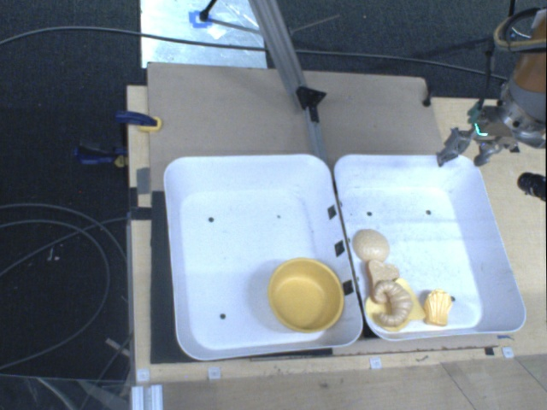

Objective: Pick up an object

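Approach step: grey two-finger gripper (pixel 469 150) at frame's upper right, jaws open, empty. Next: descend to small yellow ridged shell-shaped toy (pixel 438 307), lower right.

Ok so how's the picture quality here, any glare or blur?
Camera view: even, soft light with faint shadows; the white bins are bright and nearly washed out, and a shiny patch of floor at the top glares. The yellow bowl is sharp, while the gripper at the right edge looks slightly soft.
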You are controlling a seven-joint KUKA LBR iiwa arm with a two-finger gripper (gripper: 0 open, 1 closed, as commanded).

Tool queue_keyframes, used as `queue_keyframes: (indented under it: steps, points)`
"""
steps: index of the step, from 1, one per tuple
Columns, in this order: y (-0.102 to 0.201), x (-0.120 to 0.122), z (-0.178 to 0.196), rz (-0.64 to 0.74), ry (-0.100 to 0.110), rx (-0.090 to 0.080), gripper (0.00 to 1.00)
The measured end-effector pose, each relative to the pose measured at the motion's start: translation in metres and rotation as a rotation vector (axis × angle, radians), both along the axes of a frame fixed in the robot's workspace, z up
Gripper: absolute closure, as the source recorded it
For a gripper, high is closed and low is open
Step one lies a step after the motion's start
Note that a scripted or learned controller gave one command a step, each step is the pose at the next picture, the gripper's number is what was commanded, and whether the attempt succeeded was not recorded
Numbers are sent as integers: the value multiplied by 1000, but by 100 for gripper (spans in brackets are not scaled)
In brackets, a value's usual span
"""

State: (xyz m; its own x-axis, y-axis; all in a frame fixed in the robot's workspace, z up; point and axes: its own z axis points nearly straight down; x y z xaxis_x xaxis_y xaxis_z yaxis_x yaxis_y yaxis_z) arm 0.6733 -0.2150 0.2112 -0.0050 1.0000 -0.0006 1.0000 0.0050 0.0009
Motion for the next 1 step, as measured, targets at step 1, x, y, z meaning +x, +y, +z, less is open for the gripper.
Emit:
queue_keyframes:
  steps: [1]
  points:
    - [0, 0, 1, 0, -2, 0, 0]
